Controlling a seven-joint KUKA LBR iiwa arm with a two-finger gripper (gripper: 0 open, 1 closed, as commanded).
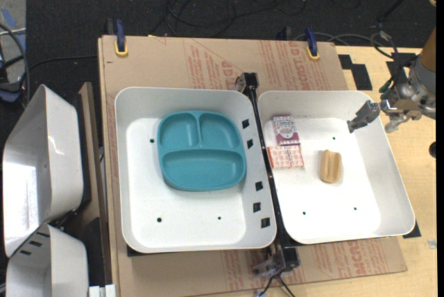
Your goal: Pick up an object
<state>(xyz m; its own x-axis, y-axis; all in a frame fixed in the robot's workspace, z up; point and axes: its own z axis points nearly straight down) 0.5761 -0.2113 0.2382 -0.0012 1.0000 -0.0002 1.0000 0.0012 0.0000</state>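
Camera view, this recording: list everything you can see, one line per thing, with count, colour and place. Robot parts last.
white bins: 2, white, side by side on the bench
divided plate: 1, teal, three compartments, in the left bin
small packet: 1, pink and white, in the right bin against its left wall
hot dog bun: 1, tan, in the right bin, right of the packet and apart from it
clamps: 2, yellow and blue, at the board's far edge
cardboard board: 1, brown, under both bins
gripper: 1, grey, over the right bin's far right corner, holding nothing
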